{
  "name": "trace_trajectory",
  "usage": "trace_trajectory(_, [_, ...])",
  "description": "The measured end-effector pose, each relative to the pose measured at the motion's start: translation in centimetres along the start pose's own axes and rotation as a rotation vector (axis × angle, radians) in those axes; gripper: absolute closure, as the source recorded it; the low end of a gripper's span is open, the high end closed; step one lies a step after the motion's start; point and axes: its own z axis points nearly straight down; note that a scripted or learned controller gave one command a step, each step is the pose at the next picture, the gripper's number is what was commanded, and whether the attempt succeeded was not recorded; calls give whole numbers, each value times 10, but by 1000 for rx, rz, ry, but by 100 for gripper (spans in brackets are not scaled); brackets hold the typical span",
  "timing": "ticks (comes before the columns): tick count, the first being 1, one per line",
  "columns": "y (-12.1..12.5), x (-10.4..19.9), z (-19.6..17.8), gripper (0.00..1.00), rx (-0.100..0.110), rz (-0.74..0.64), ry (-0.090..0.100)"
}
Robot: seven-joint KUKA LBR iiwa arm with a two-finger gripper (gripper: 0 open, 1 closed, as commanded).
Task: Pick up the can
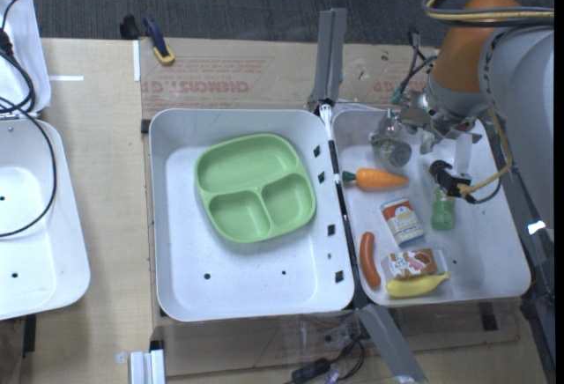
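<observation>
A: Where's the can [403, 223]?
B: Lying mid right bin [493, 276], below the carrot [381, 180], above the carton [412, 263].
A: Gripper [394, 143]?
B: Far corner of that bin, well apart from the can. Fingers — can't tell how open, nothing seen between them.

Pretty even overhead light, bright but nothing blown out except the white bins [176, 285], which glare a bit on their rims. Shadows are soft and short, tucked under the green plate [256, 187]. Focus is a little soft all over, and the arm [520, 48] at right looks slightly smeared
</observation>
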Motion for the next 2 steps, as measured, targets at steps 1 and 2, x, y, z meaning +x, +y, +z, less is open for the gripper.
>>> trace_trajectory(1, [-14, 4, 20, 0, 37, -170, -7])
trace_trajectory(2, [-5, -18, 13, 0, 34, -9, -10])
